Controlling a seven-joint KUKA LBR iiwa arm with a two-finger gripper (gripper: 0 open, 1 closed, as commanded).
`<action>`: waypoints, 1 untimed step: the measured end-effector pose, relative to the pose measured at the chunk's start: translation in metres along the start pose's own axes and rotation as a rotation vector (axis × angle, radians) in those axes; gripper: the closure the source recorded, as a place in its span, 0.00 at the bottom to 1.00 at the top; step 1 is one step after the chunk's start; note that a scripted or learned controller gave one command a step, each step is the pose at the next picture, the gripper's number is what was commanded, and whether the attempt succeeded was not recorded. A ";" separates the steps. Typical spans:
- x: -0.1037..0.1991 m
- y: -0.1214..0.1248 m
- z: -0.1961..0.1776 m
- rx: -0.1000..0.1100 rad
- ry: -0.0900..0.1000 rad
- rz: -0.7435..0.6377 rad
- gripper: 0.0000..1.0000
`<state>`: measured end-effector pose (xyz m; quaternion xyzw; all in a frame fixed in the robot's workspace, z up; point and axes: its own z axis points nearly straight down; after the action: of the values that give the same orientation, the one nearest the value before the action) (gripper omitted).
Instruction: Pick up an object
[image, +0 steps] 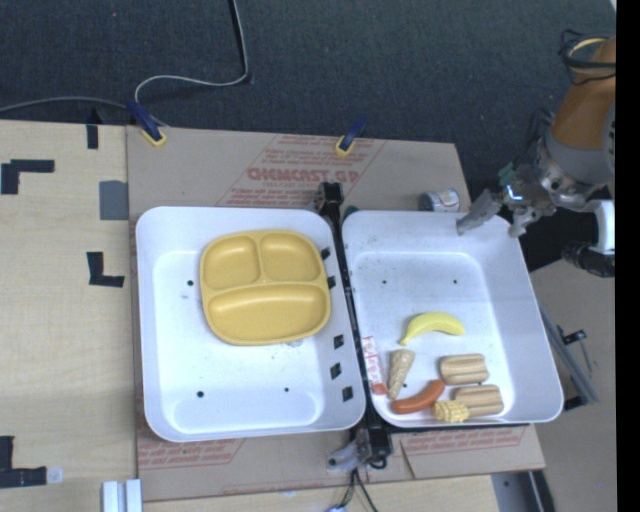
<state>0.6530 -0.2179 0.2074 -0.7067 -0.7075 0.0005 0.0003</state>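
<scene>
gripper (497, 212): over right bin's (520, 290) far right rim, grip state unclear | banana (432, 325), cone (399, 372), sausage (416, 397), breads (470, 383): right bin's near half | plate (266, 285): left bin (165, 320)

left bin (165, 330): tray (265, 285) | right bin (520, 330): toy foods (440, 375)

1. A yellow divided plate (265, 285) lies in the left bin (160, 330).
2. The right bin (520, 300) holds a banana (432, 325), cone (399, 372), sausage (416, 397), corn (451, 411) and two bread rolls (470, 383).
3. The gripper (492, 207) hangs above the right bin's far corner.
</scene>
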 end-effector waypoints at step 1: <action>0.012 -0.034 0.121 -0.003 -0.001 -0.001 0.00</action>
<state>0.6186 -0.2058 0.0867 -0.7064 -0.7079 -0.0004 -0.0010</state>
